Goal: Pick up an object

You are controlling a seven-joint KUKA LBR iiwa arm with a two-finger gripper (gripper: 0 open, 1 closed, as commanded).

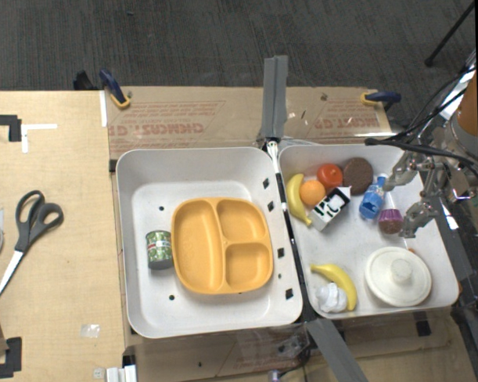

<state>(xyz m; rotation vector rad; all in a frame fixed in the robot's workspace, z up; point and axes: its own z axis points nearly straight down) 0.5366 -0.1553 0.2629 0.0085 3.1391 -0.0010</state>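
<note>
My gripper (406,198) hangs over the right edge of the right bin (445,253), open, with its fingers spread and nothing between them. Just left of it lie a small blue bottle (372,200) and a purple object (390,220). Further left are a black-and-white box (331,206), an orange (312,191), a banana (296,198), a red tomato (329,174) and a brown round object (357,173). At the front of this bin sit a white round bowl (396,275), a second banana (338,281) and a white crumpled item (330,299).
The left bin (141,291) holds a yellow divided plate (223,245) and a green can (159,249) beside it. Scissors (29,225) lie on the bench at far left. Cables run at the right behind the arm.
</note>
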